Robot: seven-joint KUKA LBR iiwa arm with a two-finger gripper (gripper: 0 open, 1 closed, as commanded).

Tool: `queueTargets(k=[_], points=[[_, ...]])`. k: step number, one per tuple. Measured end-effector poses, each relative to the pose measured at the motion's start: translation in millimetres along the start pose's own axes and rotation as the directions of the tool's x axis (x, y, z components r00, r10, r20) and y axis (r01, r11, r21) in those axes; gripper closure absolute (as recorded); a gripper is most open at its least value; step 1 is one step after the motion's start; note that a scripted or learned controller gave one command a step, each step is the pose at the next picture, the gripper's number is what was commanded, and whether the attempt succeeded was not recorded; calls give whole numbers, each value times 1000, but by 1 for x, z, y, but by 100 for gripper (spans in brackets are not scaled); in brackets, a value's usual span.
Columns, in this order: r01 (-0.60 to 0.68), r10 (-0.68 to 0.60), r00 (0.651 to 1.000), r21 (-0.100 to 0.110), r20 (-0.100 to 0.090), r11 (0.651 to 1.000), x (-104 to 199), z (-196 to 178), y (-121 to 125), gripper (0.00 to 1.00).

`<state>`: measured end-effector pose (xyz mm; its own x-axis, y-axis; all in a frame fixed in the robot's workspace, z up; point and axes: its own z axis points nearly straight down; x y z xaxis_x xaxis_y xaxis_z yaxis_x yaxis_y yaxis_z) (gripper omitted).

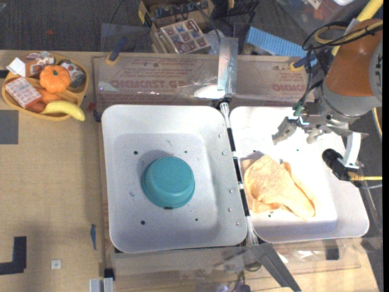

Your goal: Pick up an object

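Setting: you are looking down on a tan tabletop (pixel 48 181) with two shallow white bins side by side, and boxes and cables cluttered beyond them.
Claw: the claw (pixel 299 128) hangs over the far part of the right bin (pixel 349 224); its two fingers are spread wide, one angled out to each side, and nothing lies between them.
Arm: grey with an orange band (pixel 355 66), coming in from the right, above and behind the claw.
Cloth: a crumpled yellow-orange cloth (pixel 276 187) lies on the right bin's floor, below the claw and a little nearer the camera, not touching it.
Cloth handling: I judge it light, soft and limp. It will sag and drape when lifted, so take it at a raised fold near the middle; a flat edge may slide out from the fingers.
Bowl: a teal bowl (pixel 169 181) sits upside down in the left bin (pixel 115 139), well to the claw's left, across the divider.
Bowl handling: it looks like smooth, stiff plastic, round and domed. With no rim showing, I expect the fingers to skid off the dome, so it is the harder pick.
Nearest target: the cloth, to my eye, as it shares the claw's bin.
Elsewhere: a basket (pixel 12 93) with a banana and a small pumpkin sits far left of the claw, off both bins.
Progress: nothing is lifted yet.
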<state>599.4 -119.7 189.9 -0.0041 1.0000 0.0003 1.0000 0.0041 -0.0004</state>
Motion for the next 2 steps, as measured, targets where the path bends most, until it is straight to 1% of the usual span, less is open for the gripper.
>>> queueTargets(k=[1,2], points=[[42,-42,999,0,0,999,-37,43,-28,0],[41,-41,999,0,0,999,-38,42,-28,0]])
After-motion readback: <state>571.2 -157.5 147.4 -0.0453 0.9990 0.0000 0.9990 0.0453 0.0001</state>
